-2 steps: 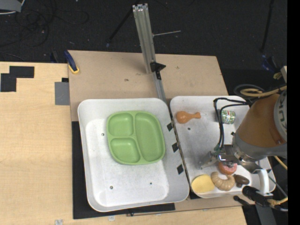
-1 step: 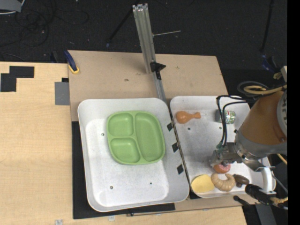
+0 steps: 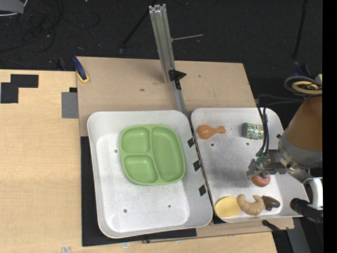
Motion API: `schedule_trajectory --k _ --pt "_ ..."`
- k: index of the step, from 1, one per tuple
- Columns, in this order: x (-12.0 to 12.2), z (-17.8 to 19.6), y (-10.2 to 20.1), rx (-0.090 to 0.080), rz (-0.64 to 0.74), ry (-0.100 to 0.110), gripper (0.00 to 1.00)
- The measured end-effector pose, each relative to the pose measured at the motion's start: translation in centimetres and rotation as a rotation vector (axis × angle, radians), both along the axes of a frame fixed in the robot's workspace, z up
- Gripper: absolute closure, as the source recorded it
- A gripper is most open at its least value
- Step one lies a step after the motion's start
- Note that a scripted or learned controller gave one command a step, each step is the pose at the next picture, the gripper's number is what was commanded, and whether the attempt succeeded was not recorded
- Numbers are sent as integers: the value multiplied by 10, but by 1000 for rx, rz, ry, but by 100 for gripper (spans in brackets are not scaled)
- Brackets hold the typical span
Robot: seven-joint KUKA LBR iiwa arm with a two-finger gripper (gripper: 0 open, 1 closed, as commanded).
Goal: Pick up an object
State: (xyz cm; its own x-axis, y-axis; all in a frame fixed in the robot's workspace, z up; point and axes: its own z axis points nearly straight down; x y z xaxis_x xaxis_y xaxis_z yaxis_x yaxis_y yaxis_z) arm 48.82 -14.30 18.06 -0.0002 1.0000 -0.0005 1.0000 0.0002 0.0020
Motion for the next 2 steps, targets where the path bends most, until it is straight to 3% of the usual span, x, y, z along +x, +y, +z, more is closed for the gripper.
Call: schedule_trajectory --k 1,2 --pt "1 53 -1 0 1 -1 100" --pt "9 47 51 4 5 5 100"
